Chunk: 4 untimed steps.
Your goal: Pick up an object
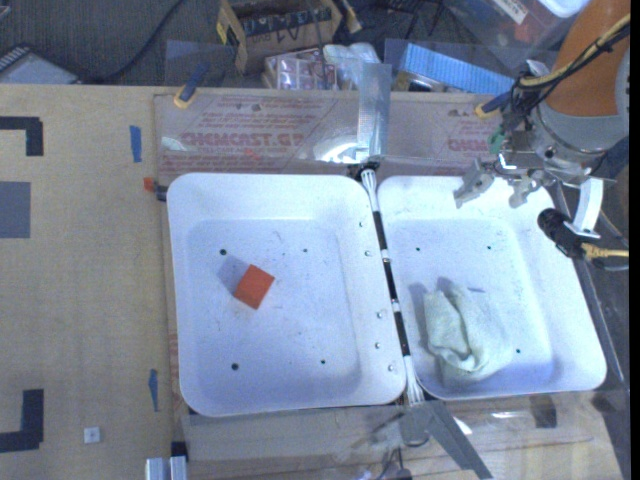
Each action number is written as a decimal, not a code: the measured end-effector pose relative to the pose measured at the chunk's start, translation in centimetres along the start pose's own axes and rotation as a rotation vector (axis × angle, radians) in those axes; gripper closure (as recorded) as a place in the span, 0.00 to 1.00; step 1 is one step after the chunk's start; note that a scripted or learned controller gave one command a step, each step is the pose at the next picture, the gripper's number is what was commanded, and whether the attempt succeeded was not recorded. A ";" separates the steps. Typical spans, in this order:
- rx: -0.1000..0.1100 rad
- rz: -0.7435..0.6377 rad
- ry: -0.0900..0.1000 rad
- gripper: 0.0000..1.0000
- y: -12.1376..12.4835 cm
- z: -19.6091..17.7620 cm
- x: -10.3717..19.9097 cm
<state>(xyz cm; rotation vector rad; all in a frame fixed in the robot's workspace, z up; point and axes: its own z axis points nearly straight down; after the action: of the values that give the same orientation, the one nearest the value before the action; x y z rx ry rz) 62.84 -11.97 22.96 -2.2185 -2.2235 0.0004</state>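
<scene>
Two shallow white bins are carried side by side on the table. An orange block (254, 287) is seen lying in the left bin (200, 208), left of that bin's middle and well apart from its walls. A crumpled pale cloth (460, 331) is seen in the right bin (570, 368), near its front edge and close to the divide between the bins. The end effector (495, 184) is held above the far right corner of the right bin, with its two fingers spread wide and nothing between them. No object has yet been reached, so the approach is judged to be the step in hand. The cloth is the nearer target; it should be approached from straight above its bulkiest fold, with the fingers kept wide until they straddle the fabric, and closed only once they are low enough to gather material rather than skim it.
</scene>
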 end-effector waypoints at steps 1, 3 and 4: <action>-0.001 -0.451 0.000 0.00 -6.6 0.1 0.0; -0.018 -0.552 -0.007 1.00 -7.4 12.8 -1.1; -0.004 -0.639 -0.002 1.00 -6.3 4.4 5.5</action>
<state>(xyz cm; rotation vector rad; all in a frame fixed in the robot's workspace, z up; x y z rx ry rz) 56.52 -6.52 18.58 -1.4100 -2.8119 -0.0022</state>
